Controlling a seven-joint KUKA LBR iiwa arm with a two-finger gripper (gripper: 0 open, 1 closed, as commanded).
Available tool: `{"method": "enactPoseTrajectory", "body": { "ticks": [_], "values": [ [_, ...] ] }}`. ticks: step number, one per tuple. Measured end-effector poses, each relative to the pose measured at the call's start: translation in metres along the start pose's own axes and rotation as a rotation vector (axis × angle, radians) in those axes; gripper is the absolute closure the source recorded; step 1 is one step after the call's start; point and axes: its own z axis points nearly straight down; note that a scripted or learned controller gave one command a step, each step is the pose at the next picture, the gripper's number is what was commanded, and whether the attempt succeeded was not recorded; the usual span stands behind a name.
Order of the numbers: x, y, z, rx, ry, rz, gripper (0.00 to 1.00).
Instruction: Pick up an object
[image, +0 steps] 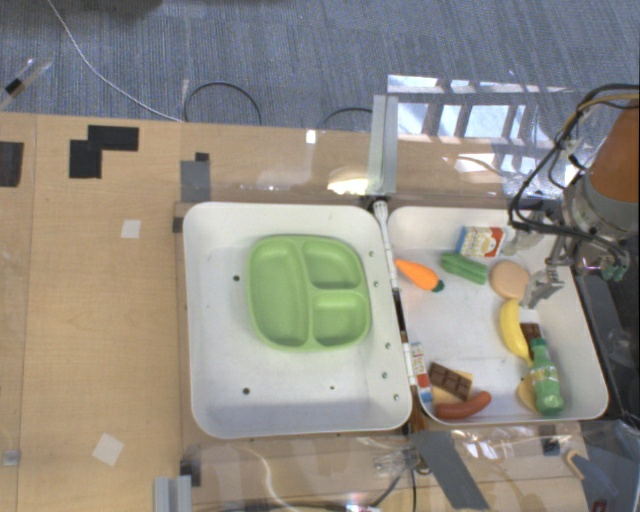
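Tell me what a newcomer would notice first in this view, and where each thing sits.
The green divided plate stands out most, lying alone in the middle of the left bin. Next comes the clutter of toy food in the right bin: an orange carrot near its left wall, a yellow banana and a green bottle toward its right side. The gripper hangs over that bin's right part.

cam: fixed overhead | slanted down | both bins (200, 300)
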Motion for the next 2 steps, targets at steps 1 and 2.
{"method": "enactPoseTrajectory", "body": {
  "ticks": [1, 2],
  "values": [
    [-0.001, -0.006, 0.089, 0.001, -0.005, -0.188, 0.00],
    [-0.001, -0.013, 0.100, 0.000, -0.003, -0.137, 0.00]
  ]
}}
